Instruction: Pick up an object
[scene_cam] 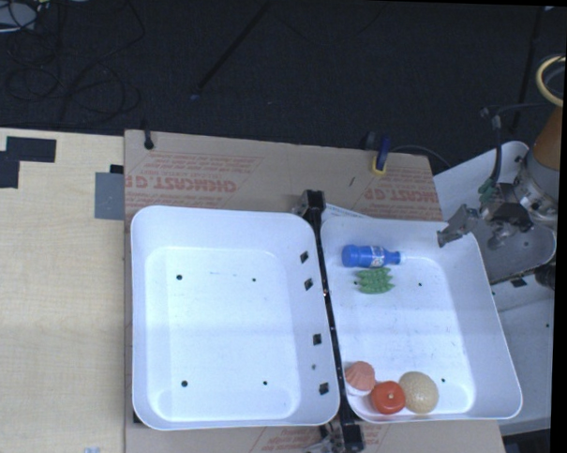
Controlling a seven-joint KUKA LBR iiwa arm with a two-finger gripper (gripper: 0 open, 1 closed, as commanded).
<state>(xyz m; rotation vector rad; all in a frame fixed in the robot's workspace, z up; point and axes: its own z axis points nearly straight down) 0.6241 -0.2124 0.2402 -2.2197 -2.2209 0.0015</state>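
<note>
Robot arm at the right edge of the frame: a grey metal wrist housing (538,190) beneath an orange band (548,139), thin dark cables (499,146) looping along its left side, and a dark grey two-finger gripper (471,222) with angular linkage plates at the lower left end.

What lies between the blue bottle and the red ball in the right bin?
In the camera view, a green toy sits just below the blue bottle; from there to the red ball, bare white bin floor.
</note>
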